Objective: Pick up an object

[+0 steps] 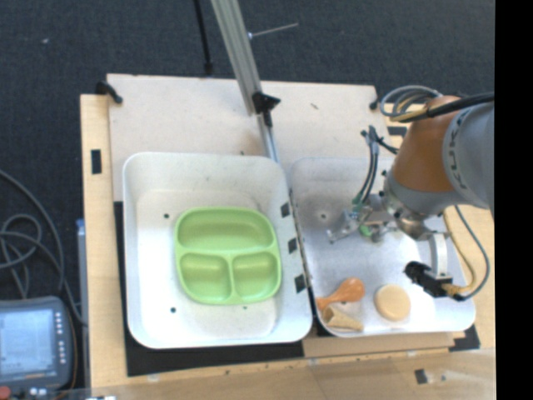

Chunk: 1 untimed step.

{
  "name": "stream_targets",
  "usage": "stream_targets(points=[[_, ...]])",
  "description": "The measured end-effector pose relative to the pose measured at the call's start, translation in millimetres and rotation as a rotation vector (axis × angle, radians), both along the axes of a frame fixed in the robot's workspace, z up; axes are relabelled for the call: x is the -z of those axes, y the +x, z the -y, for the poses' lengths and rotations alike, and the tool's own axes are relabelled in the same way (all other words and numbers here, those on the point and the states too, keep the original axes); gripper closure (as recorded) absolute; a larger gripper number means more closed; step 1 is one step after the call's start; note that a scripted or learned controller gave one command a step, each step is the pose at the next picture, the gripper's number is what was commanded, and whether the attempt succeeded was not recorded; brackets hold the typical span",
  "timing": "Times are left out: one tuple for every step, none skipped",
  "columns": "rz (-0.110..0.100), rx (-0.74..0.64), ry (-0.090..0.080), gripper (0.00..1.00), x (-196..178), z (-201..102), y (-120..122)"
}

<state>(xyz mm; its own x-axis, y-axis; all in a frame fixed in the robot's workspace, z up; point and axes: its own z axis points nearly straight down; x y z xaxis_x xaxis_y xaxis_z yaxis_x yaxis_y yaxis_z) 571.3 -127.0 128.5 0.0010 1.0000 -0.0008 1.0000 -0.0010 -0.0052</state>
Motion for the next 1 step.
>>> stream_targets(points=[[0.009, 0.007, -0.001, 1.0, -14.6, 1.4, 2.6]])
